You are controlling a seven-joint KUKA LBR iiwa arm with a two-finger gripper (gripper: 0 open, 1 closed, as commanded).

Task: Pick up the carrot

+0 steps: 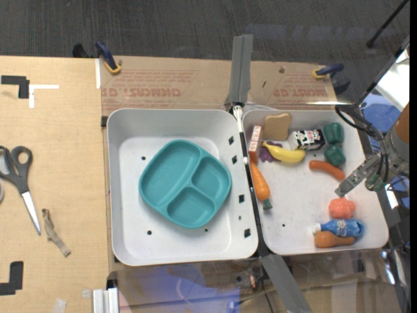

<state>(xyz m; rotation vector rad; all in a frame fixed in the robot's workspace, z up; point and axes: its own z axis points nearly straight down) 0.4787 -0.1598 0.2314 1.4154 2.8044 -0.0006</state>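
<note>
Both white bins (117, 194) are seen; carrot (260, 184) lies ungrasped, well left of gripper (355, 180), whose state cannot be told.

carrot (259, 182): right bin's (296, 237) left wall | teal plate (186, 184): left bin (124, 194) | gripper (359, 177): right edge, above bin

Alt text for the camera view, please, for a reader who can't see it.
An orange carrot lies at the left edge of the right bin among toy foods, untouched, while the gripper hovers near that bin's right side. The left bin holds a teal divided plate; scissors lie on the bench.
</note>
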